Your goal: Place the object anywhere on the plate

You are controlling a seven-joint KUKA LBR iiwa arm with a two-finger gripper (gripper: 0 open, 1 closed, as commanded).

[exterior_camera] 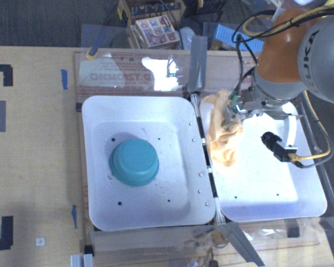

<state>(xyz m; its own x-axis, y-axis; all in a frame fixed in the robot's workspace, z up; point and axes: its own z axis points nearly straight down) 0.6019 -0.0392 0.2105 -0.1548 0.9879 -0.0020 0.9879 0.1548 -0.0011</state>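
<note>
A round teal plate (134,161) lies in the left bin (100,115), a little left of its middle. A crumpled tan and orange cloth-like object (221,141) lies in the right bin (267,188), pressed against its left wall near the divider. My gripper (234,111) is low over the upper right part of that object and seems to touch it. The wrist and the orange band hide the object's far corner. The plate has nothing on it.
A black plug on a yellow cable (276,146) hangs over the right bin just right of the object. A metal divider (205,149) runs between the bins. Boxes and clutter (153,24) sit behind the bench.
</note>
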